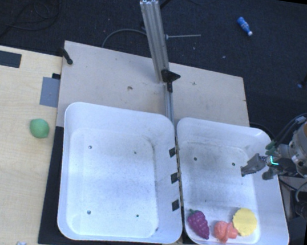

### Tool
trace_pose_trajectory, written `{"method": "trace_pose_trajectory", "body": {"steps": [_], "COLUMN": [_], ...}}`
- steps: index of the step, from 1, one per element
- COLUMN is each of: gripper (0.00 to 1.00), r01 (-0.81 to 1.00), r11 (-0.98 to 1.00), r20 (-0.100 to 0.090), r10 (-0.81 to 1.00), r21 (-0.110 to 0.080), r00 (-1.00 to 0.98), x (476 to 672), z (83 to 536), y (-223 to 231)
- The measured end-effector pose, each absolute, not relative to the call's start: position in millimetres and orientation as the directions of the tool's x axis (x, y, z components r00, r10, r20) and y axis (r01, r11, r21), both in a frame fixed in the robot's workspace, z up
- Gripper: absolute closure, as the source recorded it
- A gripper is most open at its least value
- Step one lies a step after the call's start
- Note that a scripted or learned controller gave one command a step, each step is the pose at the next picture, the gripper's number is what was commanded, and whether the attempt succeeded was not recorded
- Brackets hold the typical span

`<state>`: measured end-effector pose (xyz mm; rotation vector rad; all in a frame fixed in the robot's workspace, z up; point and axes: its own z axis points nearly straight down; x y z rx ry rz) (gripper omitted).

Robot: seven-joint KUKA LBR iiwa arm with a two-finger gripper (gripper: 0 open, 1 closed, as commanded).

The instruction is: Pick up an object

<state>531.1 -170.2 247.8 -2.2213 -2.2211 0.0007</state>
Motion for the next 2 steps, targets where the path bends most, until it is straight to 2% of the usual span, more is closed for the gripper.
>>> {"method": "trace_pose_trajectory", "body": {"steps": [1,2], "gripper": [0.0,0.0], "r01": [1.0,1.0], "r11": [0.0,0.001], "r20": [0.0,0.001], "r10": [1.0,1.0], "r21": [-0.001,-0.006], "r00": [0.0,-0.001], "x": [531.1,528.8], "z": [247.7,184.7], "y": [-170.2,-171.2]}}
